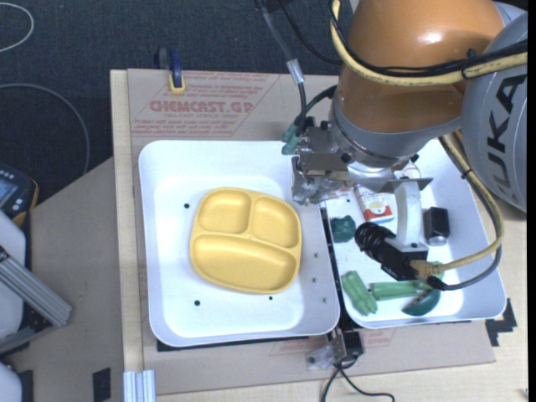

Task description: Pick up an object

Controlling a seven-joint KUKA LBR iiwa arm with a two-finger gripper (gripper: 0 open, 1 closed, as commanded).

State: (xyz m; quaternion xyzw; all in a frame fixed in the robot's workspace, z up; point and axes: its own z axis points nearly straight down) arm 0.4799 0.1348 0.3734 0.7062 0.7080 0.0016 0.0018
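Camera view: the grey metal gripper (pixel 314 184) is being masked by the orange wrist (pixel 410 48), so whether it is open or closed cannot be told. Just beside it, in the shallow white plastic bin (pixel 465 212), a small dark-green rubbery-looking piece (pixel 342 227) is lying. It is being judged light and pliant, best pinched across its middle. Farther off, long green plastic sticks (pixel 394 290) are being partly hidden.

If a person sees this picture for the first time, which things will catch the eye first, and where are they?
The eye goes first to the yellow divided plate, which lies in the middle of the left bin. Next comes the arm's large orange band at the top right, above the right bin. Some small green pieces lie near that bin's front edge.
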